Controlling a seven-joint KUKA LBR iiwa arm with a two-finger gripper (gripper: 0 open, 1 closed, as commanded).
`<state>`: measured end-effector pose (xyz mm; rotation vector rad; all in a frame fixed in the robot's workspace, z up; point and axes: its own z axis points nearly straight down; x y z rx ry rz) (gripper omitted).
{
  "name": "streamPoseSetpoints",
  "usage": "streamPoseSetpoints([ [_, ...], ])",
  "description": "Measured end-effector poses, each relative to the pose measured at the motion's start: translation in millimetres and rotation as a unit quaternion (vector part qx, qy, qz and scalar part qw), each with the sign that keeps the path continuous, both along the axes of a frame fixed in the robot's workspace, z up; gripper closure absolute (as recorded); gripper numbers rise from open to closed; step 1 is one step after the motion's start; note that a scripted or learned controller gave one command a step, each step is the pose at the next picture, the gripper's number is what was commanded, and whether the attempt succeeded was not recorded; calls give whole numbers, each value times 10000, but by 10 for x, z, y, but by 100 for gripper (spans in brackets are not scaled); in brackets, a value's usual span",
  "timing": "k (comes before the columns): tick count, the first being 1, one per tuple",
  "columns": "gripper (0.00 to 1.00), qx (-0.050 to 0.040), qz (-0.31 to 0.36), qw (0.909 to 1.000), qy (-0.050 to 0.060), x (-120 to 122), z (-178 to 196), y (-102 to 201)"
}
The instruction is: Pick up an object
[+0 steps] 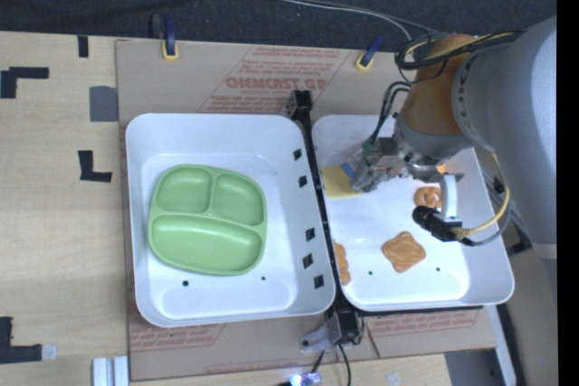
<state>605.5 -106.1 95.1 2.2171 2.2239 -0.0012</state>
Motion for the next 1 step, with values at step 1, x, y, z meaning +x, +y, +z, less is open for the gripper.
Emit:
streamPoseSetpoints([
  [1, 100, 7, -6, 10000, -8, 84, 458, 19],
])
